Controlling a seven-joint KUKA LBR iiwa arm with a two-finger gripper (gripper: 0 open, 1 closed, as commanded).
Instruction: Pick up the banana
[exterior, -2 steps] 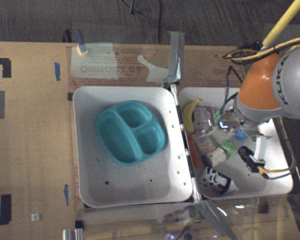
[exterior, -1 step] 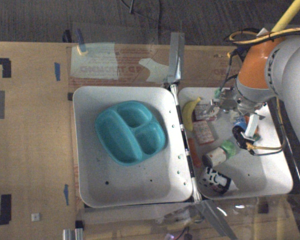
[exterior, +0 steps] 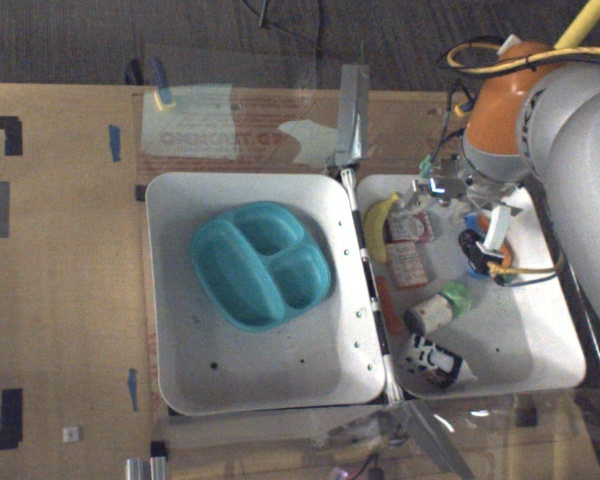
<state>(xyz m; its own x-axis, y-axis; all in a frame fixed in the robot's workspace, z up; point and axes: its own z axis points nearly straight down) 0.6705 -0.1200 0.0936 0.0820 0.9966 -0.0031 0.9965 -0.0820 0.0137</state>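
Note:
The yellow banana [exterior: 377, 227] lies curved against the left wall of the right bin [exterior: 540, 353], near its far corner. My gripper [exterior: 432, 185] hangs below the orange-banded wrist [exterior: 501, 118] over the far part of that bin. It is a little to the right of the banana and beyond it, above a reddish packet [exterior: 411, 227]. Nothing shows between the gripper and the banana.
The left bin [exterior: 180, 368] holds a teal divided plate [exterior: 262, 263]. The right bin also holds a second reddish packet [exterior: 407, 264], a green-and-white bottle [exterior: 439, 308], a black-and-white item [exterior: 435, 360], a dark blue and orange item [exterior: 480, 253] and an orange stick [exterior: 383, 308].

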